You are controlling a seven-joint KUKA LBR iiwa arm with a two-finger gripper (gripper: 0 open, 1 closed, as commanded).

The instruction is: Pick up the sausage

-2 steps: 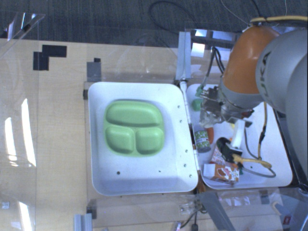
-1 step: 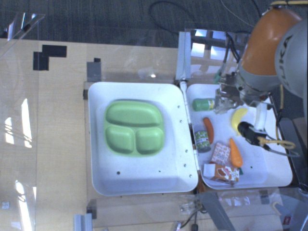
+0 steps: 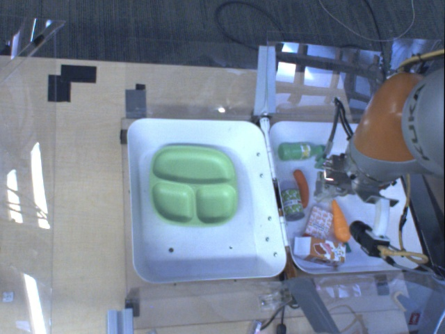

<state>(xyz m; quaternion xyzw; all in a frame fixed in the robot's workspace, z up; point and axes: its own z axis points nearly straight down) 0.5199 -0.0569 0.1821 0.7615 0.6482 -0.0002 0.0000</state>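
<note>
Arm [image 3: 389, 127] over right bin [image 3: 281, 134], near sausage [image 3: 300, 184].

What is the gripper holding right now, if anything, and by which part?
It cannot be told. The gripper sits low in the right bin, just right of the sausage, but nothing shows between its fingers.

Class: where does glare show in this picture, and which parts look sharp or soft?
Camera view: white glare streaks lie on the bench at left, with one small bright spot above the left bin; the green tray and sausage look fairly sharp; the gripper looks darker and softer, its detail hard to read.
</note>
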